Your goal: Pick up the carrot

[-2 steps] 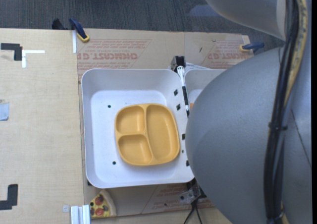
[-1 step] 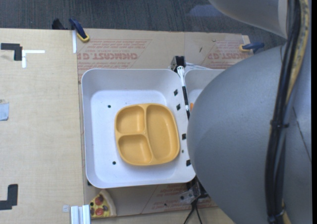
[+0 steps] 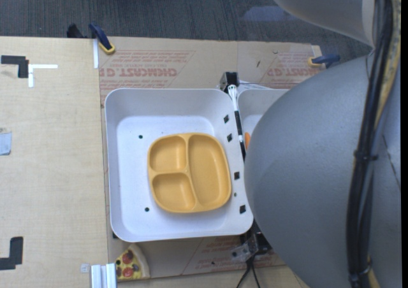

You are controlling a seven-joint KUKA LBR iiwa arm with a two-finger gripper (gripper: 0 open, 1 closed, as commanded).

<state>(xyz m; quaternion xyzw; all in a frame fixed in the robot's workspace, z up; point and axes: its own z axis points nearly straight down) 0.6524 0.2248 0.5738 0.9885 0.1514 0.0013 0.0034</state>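
The left bin (image 3: 121,153), shallow, white and smooth with rounded corners, holds a yellow three-compartment plate (image 3: 189,172) near its centre, leaving bare floor all round it. The grey arm (image 3: 319,178), matte and bulbous, covers most of the right bin (image 3: 255,103). A small orange sliver, probably the carrot (image 3: 247,140), shows at that bin's left wall, just beside the arm's edge. The gripper is hidden, so its state cannot be told. Cardboard (image 3: 166,70) lies beneath both bins.
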